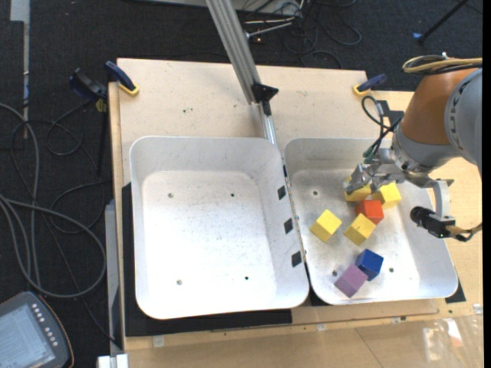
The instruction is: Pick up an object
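The orange block [373, 208] lies in the right bin [430, 278], directly under and just toward the camera from the gripper [362, 182], wedged against yellow blocks on either side [390, 194]. It is near cubic, with no clear long axis. Whether the gripper is clenched or released I cannot tell. Farther off on the near side sit another yellow block [360, 228], one more [326, 225], then a blue [370, 263] and a purple block [351, 280]. The bin's far wall is close behind the gripper; room opens toward the near side.
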